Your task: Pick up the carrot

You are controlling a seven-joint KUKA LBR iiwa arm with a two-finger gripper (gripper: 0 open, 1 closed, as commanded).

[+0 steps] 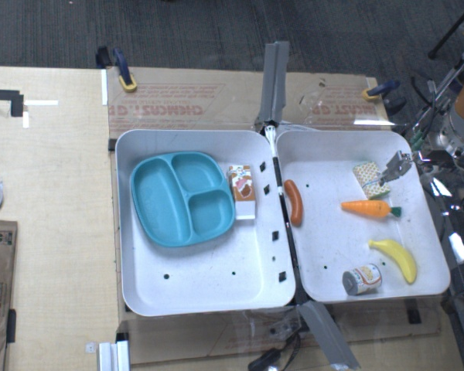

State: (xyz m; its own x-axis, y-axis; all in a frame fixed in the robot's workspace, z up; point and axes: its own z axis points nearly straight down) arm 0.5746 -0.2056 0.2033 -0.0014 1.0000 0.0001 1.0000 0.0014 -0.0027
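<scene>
The orange carrot (367,208) with a green stub lies on its side in the right bin (325,253), near the bin's middle right, pointing left. My gripper (393,168) hangs over the bin's upper right part. It is just above and to the right of the carrot and apart from it. Its tip is next to a small patterned block (368,178). Nothing shows in its hold.
The right bin also holds a brown sausage (295,202) by its left wall, a yellow banana (398,258) and a small can (362,279) at the front. In the left bin (193,280) sit a blue divided plate (184,198) and a small box (241,183).
</scene>
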